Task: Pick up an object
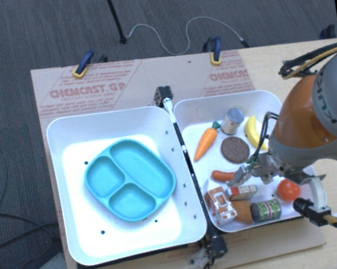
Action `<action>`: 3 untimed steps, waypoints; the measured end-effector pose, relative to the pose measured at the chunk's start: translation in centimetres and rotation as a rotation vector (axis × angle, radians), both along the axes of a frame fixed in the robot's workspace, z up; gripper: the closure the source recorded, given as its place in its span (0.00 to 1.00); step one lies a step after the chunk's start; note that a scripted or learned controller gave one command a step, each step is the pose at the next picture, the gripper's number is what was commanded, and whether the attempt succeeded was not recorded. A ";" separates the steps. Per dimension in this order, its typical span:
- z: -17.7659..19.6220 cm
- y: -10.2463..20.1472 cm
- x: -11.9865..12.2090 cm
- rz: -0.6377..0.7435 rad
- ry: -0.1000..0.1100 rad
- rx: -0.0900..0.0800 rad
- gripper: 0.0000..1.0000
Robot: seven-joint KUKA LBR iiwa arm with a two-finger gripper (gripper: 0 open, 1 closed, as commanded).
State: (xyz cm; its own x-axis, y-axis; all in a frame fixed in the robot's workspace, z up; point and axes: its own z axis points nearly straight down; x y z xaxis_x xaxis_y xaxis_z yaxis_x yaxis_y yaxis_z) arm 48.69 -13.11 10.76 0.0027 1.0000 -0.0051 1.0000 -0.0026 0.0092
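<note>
A: What takes up the most room on the bench?

B: The two white bins. The left bin [70, 197] carries a blue divided plate [129, 179] with three compartments, lying a little left of its centre. The right bin [264, 98] is crowded with small things, and the grey arm [318, 119] with its orange band reaches over its right half.

A: And the gripper?

B: The gripper [247, 180] is low over the middle of the right bin, pointing left. Whether its jaws stand wide or narrow, I cannot tell; the wrist and its fittings cover them, and nothing is plainly seen between them.

A: What is there to pick from?

B: From large to small, roughly: an orange carrot [204, 143] lies tilted near the bin's left wall, its green top toward the upper right. A yellow banana [254, 133] lies by the arm, partly hidden. A brown round cookie [235, 150] sits between the carrot and the banana. Below it a red sausage [223, 175] lies just beside the gripper. A printed packet [218, 204] rests in the lower left corner, and a green-labelled can [267, 211] lies on its side along the near wall. A red tomato [288, 190] sits just above and right of the can, under the arm. A small jar with a grey lid [234, 118] stands tilted near the far wall.
</note>
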 end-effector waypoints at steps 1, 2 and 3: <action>-2.0 1.8 9.9 0.004 0.000 0.003 0.00; -0.8 1.8 9.9 0.005 -0.002 0.000 1.00; 7.7 6.8 4.9 0.004 0.007 0.005 1.00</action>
State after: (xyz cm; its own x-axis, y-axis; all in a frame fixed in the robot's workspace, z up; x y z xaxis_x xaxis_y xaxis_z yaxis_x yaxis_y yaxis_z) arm 53.54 -6.36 18.50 -0.0015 1.0000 -0.0004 1.0000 0.0015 0.0018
